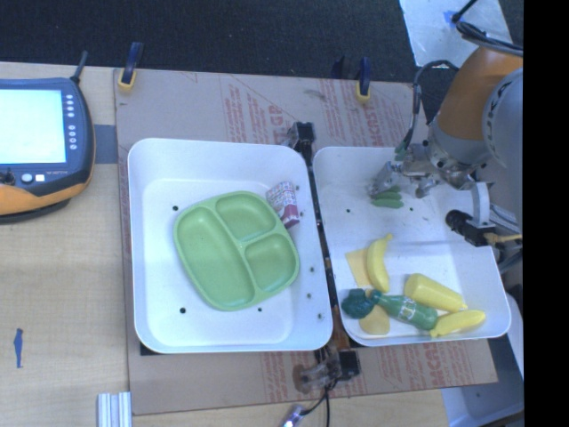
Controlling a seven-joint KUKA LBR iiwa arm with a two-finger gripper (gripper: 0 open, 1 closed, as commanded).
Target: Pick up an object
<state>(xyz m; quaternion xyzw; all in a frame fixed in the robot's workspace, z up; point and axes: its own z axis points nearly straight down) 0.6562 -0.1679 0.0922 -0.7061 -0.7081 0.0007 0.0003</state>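
My gripper [388, 185] is low in the right bin [342, 163], near its far side, coming in from the right. A small green object [388, 201] lies right at its fingertips, touching or just under them. Nearer the camera in the same bin lie a yellow banana [380, 261], a pale yellow slice [357, 265], a green bottle [404, 310] with a dark teal end [356, 304], and two yellow pieces [433, 292] [459, 321].
The left bin [151, 163] holds a green divided plate [236, 249] and a small red-and-white can [284, 203] by its right wall. A tablet controller [40, 140] sits at far left. Clamps line the bench's back edge.
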